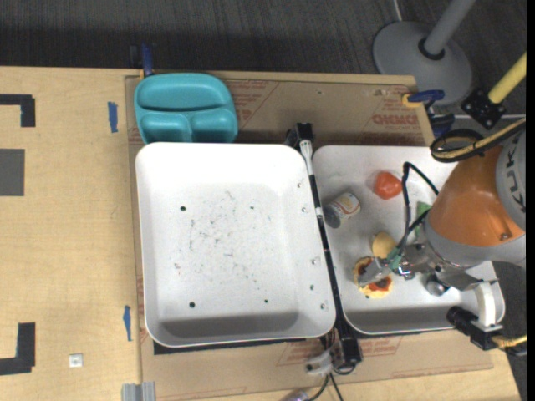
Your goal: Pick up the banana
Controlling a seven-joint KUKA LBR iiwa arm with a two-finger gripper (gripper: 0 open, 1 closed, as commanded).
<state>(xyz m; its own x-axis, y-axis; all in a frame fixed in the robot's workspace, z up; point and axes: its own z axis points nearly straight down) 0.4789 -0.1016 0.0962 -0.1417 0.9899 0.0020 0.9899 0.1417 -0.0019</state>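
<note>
In the right bin (pixel 351 165) a small pale-yellow piece, likely the banana (pixel 382 243), lies near the middle. My gripper (pixel 398 265) is low in this bin, just right of and below the yellow piece, close to it or touching it. The grey arm with its orange band (pixel 472 207) reaches in from the right and hides the bin's right side. No object is visibly lifted.
A red-orange item (pixel 386 184) lies toward the back of the right bin, a grey-and-tan can (pixel 341 205) near its left wall, and an orange, yellow and dark object (pixel 374 277) at the front. The left bin (pixel 226 241) adjoins it; a teal tray (pixel 185 107) sits behind.
</note>
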